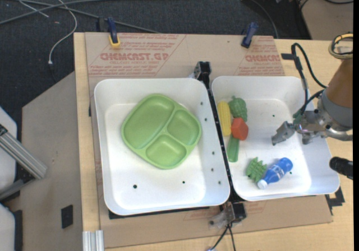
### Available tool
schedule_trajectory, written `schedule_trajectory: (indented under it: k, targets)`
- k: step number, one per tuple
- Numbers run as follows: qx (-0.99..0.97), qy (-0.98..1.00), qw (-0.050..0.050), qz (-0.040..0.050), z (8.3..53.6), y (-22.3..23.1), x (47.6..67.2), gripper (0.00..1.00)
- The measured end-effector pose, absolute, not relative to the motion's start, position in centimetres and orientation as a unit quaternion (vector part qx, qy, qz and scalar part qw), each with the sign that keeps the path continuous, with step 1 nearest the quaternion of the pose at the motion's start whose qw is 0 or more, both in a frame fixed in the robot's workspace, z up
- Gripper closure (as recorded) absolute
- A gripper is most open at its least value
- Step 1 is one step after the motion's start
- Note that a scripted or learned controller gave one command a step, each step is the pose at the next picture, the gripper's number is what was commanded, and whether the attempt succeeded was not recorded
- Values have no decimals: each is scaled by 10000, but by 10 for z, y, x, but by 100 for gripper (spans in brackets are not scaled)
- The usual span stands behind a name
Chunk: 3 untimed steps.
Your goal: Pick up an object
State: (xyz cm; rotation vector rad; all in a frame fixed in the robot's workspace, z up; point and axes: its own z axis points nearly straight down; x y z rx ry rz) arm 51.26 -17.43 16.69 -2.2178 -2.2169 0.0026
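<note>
The right bin [263, 84] holds several toys. Along its left wall lie a yellow corn cob [224, 118], a green leafy vegetable [238, 107], a red tomato [239, 129] and a dark green cucumber [233, 149]. Near its front lie a green spiky toy [256, 168] and a blue bottle with a white cap [277, 171]. My gripper [293, 135] hangs over the right half of this bin, above and right of the bottle. It is open, with nothing between its fingers.
The left bin [106, 132] holds a light green divided plate [161, 130]. A black clip [202, 69] sits where the bins meet at the back. Cables [303, 76] trail along the arm at the right.
</note>
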Motion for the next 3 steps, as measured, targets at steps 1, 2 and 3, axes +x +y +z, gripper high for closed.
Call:
schedule_trajectory:
  k: [1, 2, 3]
  targets:
    - [-7072, -7070, 30, 8, 125, -173, 513, 0]
    - [-7073, -7069, 3, -6, 138, -173, 514, 100]
    - [-7070, -7072, -31, -13, 185, -181, 520, 100]
